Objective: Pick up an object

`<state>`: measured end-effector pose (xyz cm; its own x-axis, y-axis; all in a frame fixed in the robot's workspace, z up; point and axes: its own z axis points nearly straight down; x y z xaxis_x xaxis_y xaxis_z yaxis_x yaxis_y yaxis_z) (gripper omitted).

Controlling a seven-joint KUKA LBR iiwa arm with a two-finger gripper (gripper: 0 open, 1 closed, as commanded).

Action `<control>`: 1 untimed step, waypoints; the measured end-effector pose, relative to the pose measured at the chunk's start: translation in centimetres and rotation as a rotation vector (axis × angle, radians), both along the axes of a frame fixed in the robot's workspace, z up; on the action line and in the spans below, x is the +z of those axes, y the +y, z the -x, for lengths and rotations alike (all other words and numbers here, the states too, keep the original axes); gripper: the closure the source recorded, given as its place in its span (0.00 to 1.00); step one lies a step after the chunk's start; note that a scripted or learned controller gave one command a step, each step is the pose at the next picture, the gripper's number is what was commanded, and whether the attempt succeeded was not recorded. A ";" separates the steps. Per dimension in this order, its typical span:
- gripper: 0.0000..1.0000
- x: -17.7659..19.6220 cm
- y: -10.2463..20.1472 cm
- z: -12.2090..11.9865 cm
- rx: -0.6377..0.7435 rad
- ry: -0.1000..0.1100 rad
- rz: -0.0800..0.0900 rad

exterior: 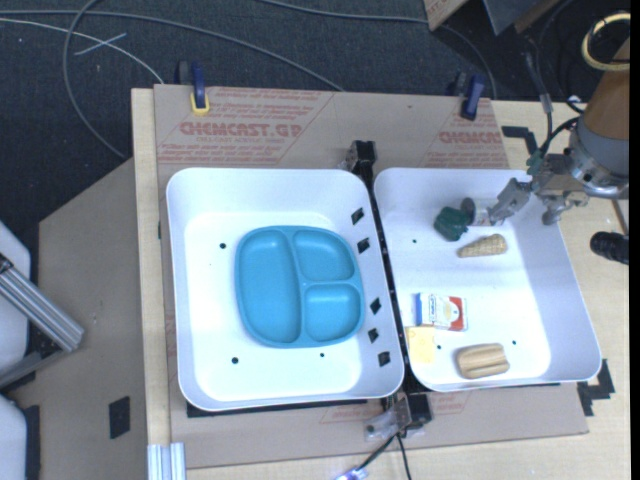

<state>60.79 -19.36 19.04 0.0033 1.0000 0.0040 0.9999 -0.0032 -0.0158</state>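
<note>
You see the end effector (pixel 508 204) at the upper right of the frame, low over the right white bin (pixel 560 298), close to the dark green rounded toy (pixel 453 220) for picking, but its grip you cannot tell.

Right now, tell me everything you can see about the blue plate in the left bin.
The blue plate is a rounded-square tray that looks like matte plastic, split into three compartments, one large on the left and two smaller on the right. It lies flat, slightly rotated, near the middle of the left bin, resting on its floor. No compartment holds anything.
</note>
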 end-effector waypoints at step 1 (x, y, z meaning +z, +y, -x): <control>0.00 0.9 0.1 -0.3 0.004 -0.015 0.003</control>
<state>61.13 -19.31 19.93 -0.0004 1.0000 0.0006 1.0000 0.0004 -0.0010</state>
